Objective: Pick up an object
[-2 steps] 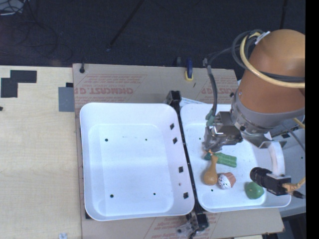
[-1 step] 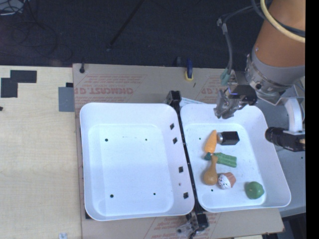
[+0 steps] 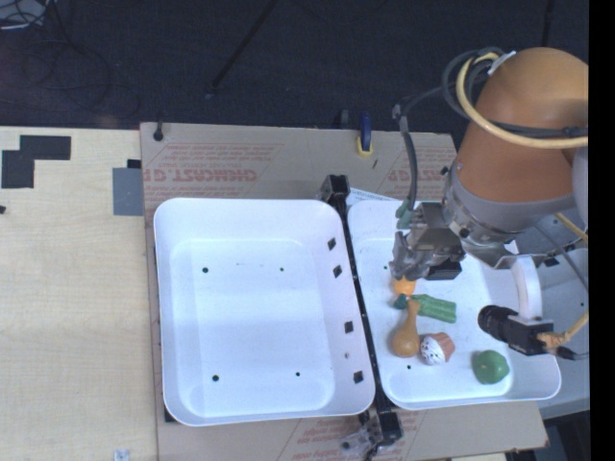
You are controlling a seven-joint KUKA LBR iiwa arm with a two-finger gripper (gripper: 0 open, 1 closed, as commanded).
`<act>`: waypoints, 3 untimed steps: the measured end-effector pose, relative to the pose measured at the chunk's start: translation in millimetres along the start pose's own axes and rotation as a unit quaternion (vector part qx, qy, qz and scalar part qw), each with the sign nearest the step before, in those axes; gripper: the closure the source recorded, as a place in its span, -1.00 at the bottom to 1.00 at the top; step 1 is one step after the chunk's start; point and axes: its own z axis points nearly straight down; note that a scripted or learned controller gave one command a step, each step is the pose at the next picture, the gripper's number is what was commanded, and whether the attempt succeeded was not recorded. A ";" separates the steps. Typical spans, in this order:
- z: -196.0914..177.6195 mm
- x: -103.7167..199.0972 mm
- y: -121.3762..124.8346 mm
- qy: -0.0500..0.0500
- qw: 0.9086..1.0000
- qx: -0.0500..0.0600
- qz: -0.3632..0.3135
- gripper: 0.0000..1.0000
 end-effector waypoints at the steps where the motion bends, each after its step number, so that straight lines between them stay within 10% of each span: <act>1: -25.7 -61.3 -21.9 -0.001 1.000 -0.006 0.003 1.00; 2: 10.6 -22.1 -24.8 0.001 1.000 -0.003 -0.001 1.00; 3: -15.2 -5.6 66.2 0.000 1.000 -0.008 -0.001 1.00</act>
